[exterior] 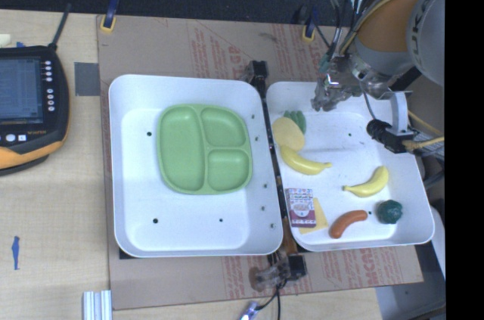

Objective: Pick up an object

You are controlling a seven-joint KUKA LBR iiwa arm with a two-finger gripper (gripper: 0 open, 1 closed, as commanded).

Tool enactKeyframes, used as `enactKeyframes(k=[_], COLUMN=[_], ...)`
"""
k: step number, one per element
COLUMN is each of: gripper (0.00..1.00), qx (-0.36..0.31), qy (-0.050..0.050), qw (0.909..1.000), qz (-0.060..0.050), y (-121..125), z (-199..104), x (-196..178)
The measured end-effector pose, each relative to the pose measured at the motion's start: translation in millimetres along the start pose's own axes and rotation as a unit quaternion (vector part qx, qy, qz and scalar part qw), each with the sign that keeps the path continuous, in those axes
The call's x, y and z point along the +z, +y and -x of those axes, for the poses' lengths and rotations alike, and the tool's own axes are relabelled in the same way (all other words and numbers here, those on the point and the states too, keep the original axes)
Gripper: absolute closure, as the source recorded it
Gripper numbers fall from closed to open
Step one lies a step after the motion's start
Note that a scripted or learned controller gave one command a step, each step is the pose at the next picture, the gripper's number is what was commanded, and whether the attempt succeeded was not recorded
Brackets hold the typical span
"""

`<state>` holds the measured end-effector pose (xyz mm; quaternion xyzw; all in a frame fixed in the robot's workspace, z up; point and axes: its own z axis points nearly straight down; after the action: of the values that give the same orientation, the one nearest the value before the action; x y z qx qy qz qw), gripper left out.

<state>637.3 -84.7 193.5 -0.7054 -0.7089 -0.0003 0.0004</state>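
The gripper (pixel 327 100) hangs over the back edge of the right bin (pixel 412 235), and I cannot tell how its jaws stand. Just to their left sit a green toy (pixel 296 119) and a yellow lemon (pixel 287 134). Nearer the camera lie two bananas (pixel 304 162) (pixel 368 183), and further still a sausage (pixel 347 223).

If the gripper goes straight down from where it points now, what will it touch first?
Probably bare floor of the right bin near its back wall. The gripper points down there, with the green toy and lemon off to the side; depth is unclear.
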Motion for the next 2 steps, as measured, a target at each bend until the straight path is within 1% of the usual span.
enactKeyframes(k=[1, 2], gripper=[0.0, 0.0], qx=[0.001, 0.0], qy=[0.0, -0.001], qw=[1.0, 1.0], qz=[-0.002, -0.003], y=[-1, 18], z=[1, 14], x=[1, 74])
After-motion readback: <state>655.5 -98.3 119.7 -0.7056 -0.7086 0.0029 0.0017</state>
